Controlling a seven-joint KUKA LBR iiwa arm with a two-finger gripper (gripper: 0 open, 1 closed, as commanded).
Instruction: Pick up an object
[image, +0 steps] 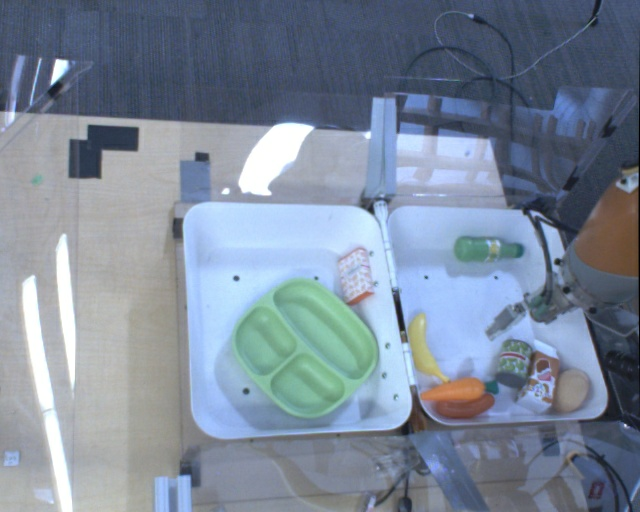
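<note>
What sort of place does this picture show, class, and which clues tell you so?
Probably a robotics lab bench for grasping trials: two white bins side by side hold toy food such as a banana and carrot, a robot arm reaches in, and cables trail across the carpet.

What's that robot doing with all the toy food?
The arm reaches in from the right over the right bin, trying to pick something up. Its pincer hangs above the can and carton, with nothing in it. The banana, carrot and bottle lie there. The green plate sits in the left bin.
</note>
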